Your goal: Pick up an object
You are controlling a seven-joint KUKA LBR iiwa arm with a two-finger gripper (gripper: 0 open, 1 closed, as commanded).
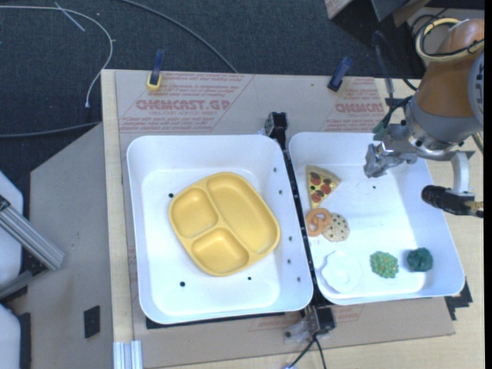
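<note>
Hovering tool [374,162] | glossy triangular pizza slice [321,184] | bumpy green broccoli [383,264]

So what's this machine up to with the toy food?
A grey and orange robot arm reaches in over the right white bin, its end effector hovering above the bin's upper part, near a toy pizza slice. It holds nothing yet. A yellow divided plastic tray sits in the left white bin.
</note>
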